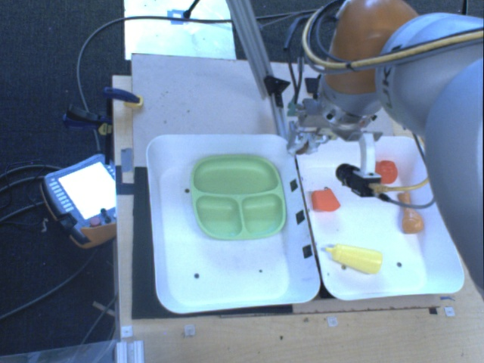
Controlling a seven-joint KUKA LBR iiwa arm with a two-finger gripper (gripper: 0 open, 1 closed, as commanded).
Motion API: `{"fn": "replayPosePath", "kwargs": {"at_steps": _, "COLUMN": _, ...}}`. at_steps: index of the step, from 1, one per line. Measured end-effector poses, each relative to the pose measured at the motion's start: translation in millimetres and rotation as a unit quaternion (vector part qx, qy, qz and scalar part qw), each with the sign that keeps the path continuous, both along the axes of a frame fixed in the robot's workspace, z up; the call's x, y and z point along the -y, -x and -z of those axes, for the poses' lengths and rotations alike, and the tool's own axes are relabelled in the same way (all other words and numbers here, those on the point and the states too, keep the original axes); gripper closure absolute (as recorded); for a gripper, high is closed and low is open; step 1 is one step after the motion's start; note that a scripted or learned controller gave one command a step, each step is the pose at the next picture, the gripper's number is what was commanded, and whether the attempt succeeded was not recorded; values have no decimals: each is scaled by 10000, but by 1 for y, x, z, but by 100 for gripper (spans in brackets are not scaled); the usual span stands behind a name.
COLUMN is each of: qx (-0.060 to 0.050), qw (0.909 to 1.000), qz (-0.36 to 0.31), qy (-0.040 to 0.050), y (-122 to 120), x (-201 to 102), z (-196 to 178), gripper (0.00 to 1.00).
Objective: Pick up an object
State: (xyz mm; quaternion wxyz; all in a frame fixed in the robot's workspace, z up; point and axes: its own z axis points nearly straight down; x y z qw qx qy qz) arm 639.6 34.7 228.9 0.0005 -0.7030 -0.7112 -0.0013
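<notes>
Overhead lighting, bright and even across bench. Both white bins (227, 278) near overexposed; little surface detail on floors. Strong glare patch on pale board (178, 17) at top, blown to white. Handheld screen (82, 187) at left also clipped white. Shadows soft and short; faint one under green plate (238, 197). Dark floor surround underexposed, grainy. Overall image soft, low resolution; arm (431, 66) at right close to lens, blurred. Slight colour noise throughout.

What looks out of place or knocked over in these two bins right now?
Only the yellow bottle stands out: it lies on its side near the front of the right bin, nozzle toward the divider. The green divided plate sits flat in the left bin, turned slightly askew. Nothing looks spilled or broken.
</notes>
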Motion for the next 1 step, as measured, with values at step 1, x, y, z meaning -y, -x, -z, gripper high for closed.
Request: {"fn": "replayPosePath", "kwargs": {"at_steps": 1, "qx": 12, "qw": 10000, "qz": 1, "qy": -3, "y": -3, "x": -57, "z": -8, "gripper": 100}}
